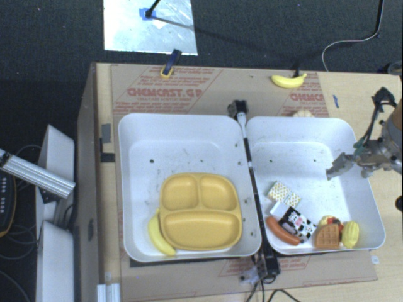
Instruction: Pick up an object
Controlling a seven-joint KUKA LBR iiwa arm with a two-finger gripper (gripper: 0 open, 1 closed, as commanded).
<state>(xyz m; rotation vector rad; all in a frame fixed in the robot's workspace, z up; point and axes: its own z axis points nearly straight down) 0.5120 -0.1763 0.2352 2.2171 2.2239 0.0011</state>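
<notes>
Bench: you are looking down on a cardboard-covered bench [189,87] printed with red lettering, standing on dark carpet, with a shiny sheet [148,16] lying on the floor beyond it.
Bench edge: a yellow banana toy [288,80] is lying on the cardboard behind the right bin.
Left bin [135,168]: it is holding a yellow divided tray [200,211], with a banana [158,234] lying against the tray's lower left corner.
Right bin [315,146]: its toys are sitting bunched along the near edge.
Toys: you are seeing a checkered block [284,195], a black-and-white cow-patterned piece [298,223], a red sausage [281,230], a waffle [327,236] and a yellow piece [351,233].
Gripper [335,167]: it is hanging over the right bin's right side, reaching in from the right.
Gripper state: you cannot tell from this angle whether it is parted or closed.
Gap: the toys are lying below and left of the gripper, apart from it, the waffle and yellow piece being nearest.
</notes>
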